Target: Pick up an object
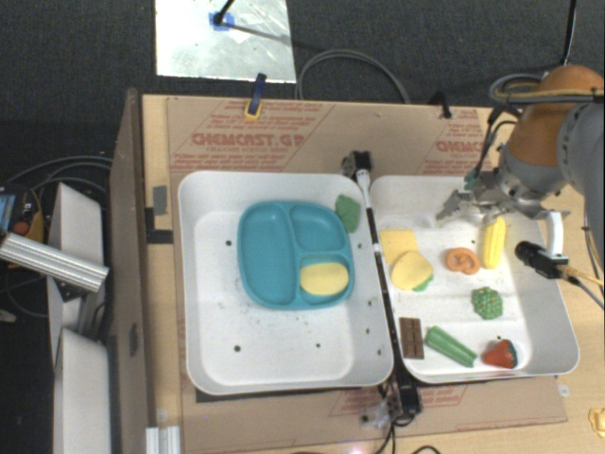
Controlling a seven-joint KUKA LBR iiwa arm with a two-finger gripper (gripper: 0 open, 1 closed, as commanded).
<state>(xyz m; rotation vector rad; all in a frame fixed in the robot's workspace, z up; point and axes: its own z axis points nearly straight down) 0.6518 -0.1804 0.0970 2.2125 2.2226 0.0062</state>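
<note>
Blue divided plate [279, 253] mid left bin [203, 348] with a yellow piece [324, 278] in its right compartment, green cucumber [450, 345] and strawberry [500, 353] along right bin's [558, 334] front edge, gripper [482, 200] at its back edge just above the corn cob [492, 241], fingers spread, gripping nothing.

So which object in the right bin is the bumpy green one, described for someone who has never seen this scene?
Start at the right bin of the two white bins. Along its right side, below the yellow corn and above the red strawberry, sits the bumpy green piece. It is round and knobbly, while the other green piece nearby is long and smooth.
</note>
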